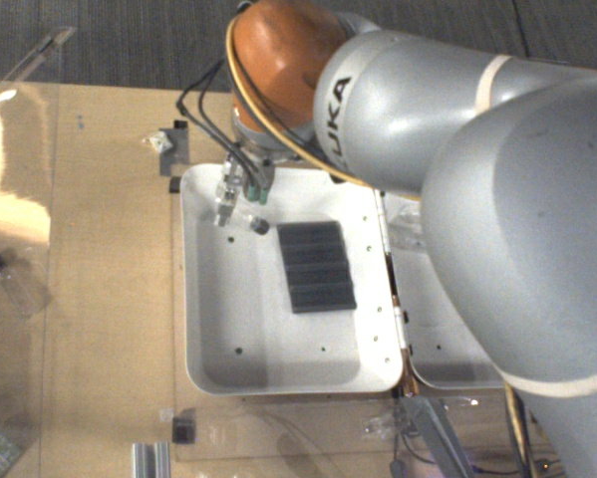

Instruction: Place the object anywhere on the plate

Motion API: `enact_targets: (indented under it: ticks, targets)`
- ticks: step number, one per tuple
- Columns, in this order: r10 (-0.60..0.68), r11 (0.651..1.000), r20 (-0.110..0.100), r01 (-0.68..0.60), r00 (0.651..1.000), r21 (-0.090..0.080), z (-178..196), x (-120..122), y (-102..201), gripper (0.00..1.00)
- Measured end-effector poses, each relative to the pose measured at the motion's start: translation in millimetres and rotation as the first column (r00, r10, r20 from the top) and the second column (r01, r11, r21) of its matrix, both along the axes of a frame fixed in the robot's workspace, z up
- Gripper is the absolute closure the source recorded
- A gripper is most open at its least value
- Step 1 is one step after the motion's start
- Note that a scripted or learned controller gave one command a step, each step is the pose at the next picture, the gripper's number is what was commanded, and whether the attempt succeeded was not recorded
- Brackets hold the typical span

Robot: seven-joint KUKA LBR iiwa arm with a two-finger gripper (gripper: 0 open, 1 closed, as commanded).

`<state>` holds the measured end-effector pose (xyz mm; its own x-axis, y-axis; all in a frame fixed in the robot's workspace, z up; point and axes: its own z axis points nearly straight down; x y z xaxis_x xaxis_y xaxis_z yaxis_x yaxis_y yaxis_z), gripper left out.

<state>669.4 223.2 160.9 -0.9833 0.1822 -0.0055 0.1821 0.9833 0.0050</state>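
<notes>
Arm (457, 147): grey, fills the right side and top centre of the frame. Its orange band (278, 53) sits above the wrist, over the far rim of the left bin. Black cables (200, 103) loop off the wrist on its left side.

Bench (89, 317): light wood, with glare at the far left.

Left bin (218, 347): white and shallow, seen nearly whole. Right bin (443, 352): butts against it and is mostly covered by the arm.

Plate (318, 266): dark ribbed rectangle lying flat on the left bin's floor, right of centre and slightly skewed.

Gripper (234, 193): hangs over the left bin's far-left corner, pointing down at the floor. Can't tell from this angle whether it is spread or pressed together. Nothing is visibly pinched in it.

Object (261, 226): small dark piece on the white bin floor, just below and right of the gripper. It is just beside the plate's far-left corner and not on the plate. Can't tell if it touches the gripper.

Small stuff:
- Dark bracket (173, 149) on the bench, by the bin's far-left corner.
- Small black block (183, 427) on the bench, near the bin's near-left corner.
</notes>
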Motion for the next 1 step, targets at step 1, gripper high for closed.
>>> enact_targets:
  ticks: [1]
  targets:
    - [-0.129,0.992,-0.002,0.129,0.992,0.001,-51.1,-5.2,12.6,1.00]
